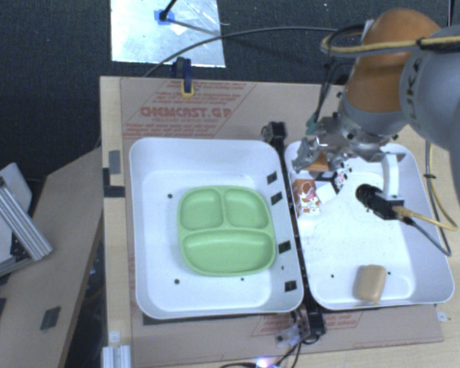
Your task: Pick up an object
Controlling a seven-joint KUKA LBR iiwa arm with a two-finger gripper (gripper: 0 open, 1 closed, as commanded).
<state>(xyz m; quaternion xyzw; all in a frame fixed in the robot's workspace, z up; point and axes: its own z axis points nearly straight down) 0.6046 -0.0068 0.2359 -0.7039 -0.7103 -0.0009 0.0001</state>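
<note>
Camera view: gripper (pixel 323 159) low over right bin (pixel 422 278), far-left corner; can't tell its state (cluttered). Small red/white packet (pixel 307 195) just below it. Tan block (pixel 370 283) near front. Green tray (pixel 226 230) in left bin (pixel 149 228).

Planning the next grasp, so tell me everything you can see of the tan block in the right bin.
The tan block is a small rounded-corner slab, sponge-like or soapy in look, plain beige with no markings visible. It lies flat on the floor of the right bin, near the front edge, slightly tilted from the bin's sides. Nothing touches it; the gripper is at the bin's far left end, well away.
</note>
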